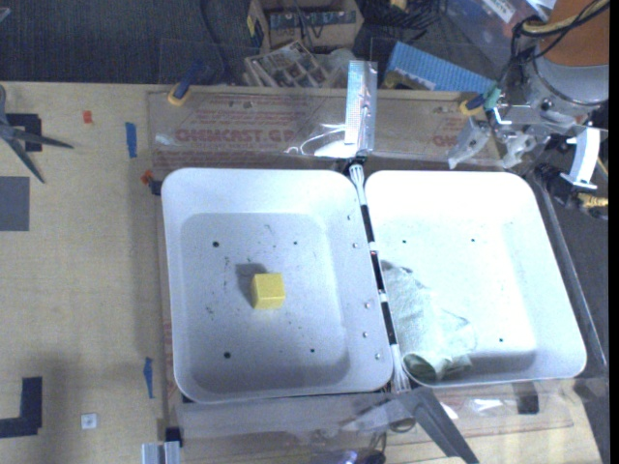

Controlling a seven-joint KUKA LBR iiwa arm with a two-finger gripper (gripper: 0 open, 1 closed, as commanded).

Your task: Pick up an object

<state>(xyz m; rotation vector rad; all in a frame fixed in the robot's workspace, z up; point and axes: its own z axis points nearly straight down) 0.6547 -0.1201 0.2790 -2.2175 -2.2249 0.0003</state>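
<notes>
Rolled white cloth point(426, 332) lies in the right bin point(503, 211), yellow cube point(269, 290) mid left bin point(193, 211); gripper point(498, 138), spread open beyond the bins, should descend centred over one.

The arm point(578, 27) is running off the top right corner, so only its orange band and part of the grey wrist are showing. The gripper point(495, 135) is hanging above the far rim of the right bin point(542, 220); its tip is too small and cluttered to read. The rolled cloth point(426, 332) is pressing against the right bin's near left wall, its underside lying out of sight. Specks are dotting the left bin point(193, 201) floor, too small to identify. The desk point(68, 259) is being cut off at the left and bottom edges.
</notes>
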